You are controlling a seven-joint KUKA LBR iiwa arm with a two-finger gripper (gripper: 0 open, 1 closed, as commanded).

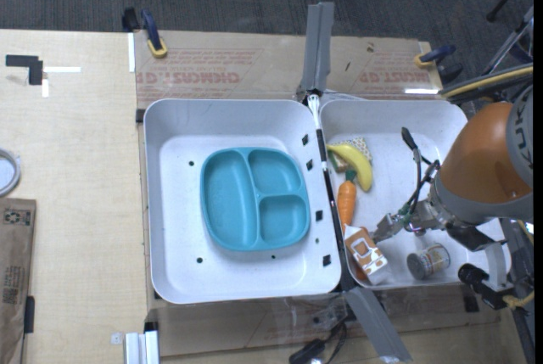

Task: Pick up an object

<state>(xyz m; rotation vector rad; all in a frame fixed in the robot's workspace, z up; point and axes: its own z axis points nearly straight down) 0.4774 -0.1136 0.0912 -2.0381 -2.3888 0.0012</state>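
The arm [488,159] is reaching into the right bin [386,109], its jaws hanging low near the box [365,254] and the can [427,261]; whether they are wide or narrow I cannot tell. The banana [356,163] and carrot [346,201] are lying by the divider, while a teal plate [254,198] is sitting in the left bin [165,184].

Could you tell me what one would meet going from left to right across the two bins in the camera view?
Blue divided plate → carrot → small box → gripper → small can. The banana overlaps the carrot's position, so it is omitted.
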